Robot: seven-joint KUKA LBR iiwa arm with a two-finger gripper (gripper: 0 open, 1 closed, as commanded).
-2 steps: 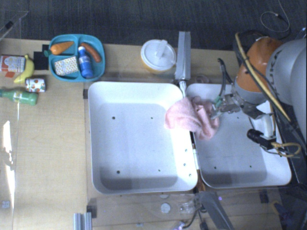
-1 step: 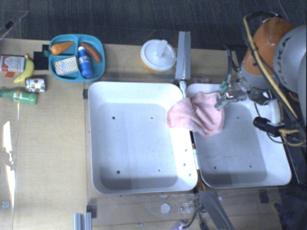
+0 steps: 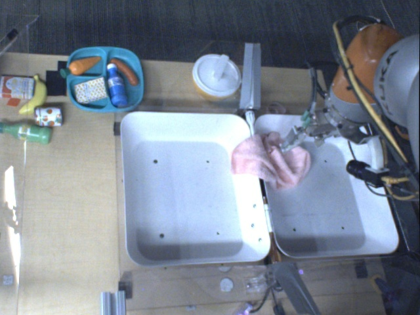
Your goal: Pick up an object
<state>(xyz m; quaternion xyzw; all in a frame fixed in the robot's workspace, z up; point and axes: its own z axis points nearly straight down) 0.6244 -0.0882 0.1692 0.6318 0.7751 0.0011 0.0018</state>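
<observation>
a pink cloth [image 3: 270, 161] lies draped over the divide between the two white bins, its left part hanging onto the right rim of the left bin [image 3: 187, 189] and its larger, bunched right part resting in the upper left of the right bin [image 3: 335, 225]. the gripper [image 3: 290, 138] sits at the cloth's upper right edge, in the upper part of the right bin, with its thin metal fingers reaching down and left into the folds. the fingertips look pinched onto a raised bit of the fabric, so the gripper appears clamped on the cloth, though the cloth mostly rests on the bins. the grey arm [image 3: 387, 64] with its orange band comes in from the upper right of the frame, cables looping around it.

on the wooden bench along the top edge, a blue divided tray [image 3: 131, 87] in the upper left holds toy food and a small blue bottle. left of it lie a yellow banana [image 3: 36, 96], a small can [image 3: 48, 116] and a green bottle [image 3: 26, 133]. a round white and yellow lidded container [image 3: 216, 76] stands just above the left bin's upper right corner.
</observation>
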